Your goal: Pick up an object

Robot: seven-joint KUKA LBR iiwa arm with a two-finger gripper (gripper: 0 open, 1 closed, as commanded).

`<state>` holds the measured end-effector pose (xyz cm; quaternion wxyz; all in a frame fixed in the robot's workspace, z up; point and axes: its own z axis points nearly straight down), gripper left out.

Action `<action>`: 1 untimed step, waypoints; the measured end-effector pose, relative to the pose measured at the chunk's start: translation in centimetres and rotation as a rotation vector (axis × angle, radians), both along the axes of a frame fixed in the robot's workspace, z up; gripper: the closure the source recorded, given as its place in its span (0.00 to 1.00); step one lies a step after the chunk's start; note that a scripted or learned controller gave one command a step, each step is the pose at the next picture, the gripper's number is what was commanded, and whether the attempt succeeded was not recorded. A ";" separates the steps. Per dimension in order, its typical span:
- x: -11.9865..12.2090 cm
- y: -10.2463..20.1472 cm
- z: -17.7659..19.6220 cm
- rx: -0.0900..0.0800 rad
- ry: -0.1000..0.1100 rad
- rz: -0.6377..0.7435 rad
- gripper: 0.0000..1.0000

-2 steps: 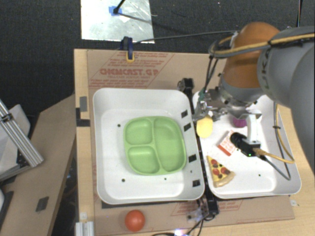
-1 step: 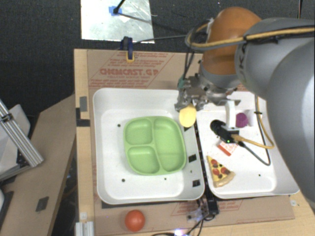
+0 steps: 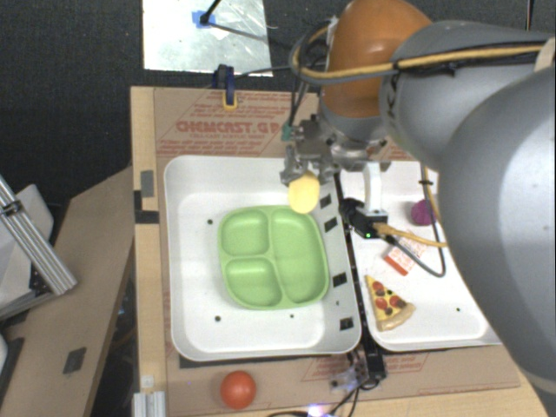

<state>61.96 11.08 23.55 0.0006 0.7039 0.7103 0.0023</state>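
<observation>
bins side by side fill the bench below me: the left bin (image 3: 195,259) carries a green divided plate (image 3: 271,256), the right bin (image 3: 452,315) a toy pizza slice (image 3: 388,301) and a purple piece (image 3: 422,212). my gripper (image 3: 303,179) hangs over the left bin's far edge, fingers closed around a pale yellow ball (image 3: 303,195), lifted just above the plate's far corner. an orange ball (image 3: 237,389) lies on the cardboard in front.

Glossy green plastic tray (image 3: 271,257), smooth white plastic bins (image 3: 195,320), matt brown cardboard base (image 3: 187,124), crinkled foil sheet (image 3: 208,24)
</observation>
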 end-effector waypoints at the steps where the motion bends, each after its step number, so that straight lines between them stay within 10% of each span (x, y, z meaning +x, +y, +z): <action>1: -0.1 -0.3 -0.1 -0.002 0.002 -0.004 0.00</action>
